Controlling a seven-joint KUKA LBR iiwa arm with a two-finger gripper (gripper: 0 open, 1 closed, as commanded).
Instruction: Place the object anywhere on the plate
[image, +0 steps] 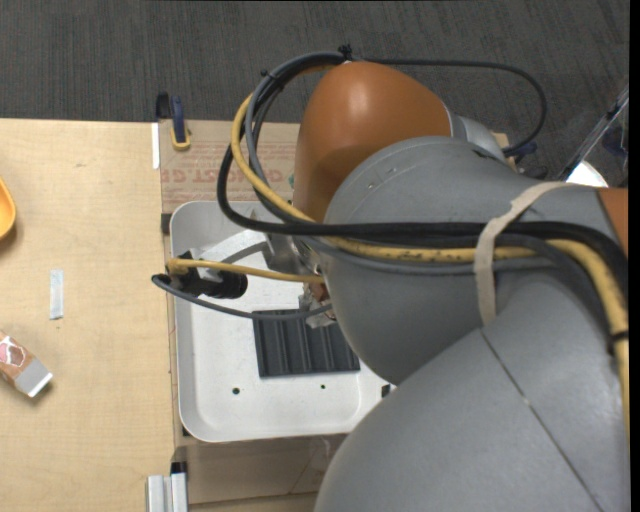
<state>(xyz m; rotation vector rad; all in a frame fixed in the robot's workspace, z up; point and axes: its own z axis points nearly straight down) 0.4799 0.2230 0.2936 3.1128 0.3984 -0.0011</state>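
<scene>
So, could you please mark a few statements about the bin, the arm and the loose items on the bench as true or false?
1. A dark ribbed block lies inside the white bin. True.
2. The brown-and-white object lies in that bin. False: it lies on the wooden bench, left of the bin.
3. The grey arm covers the bin's right side. True.
4. The orange item sits at the view's lower edge. False: it sits at the left edge, above the small pale strip.
</scene>
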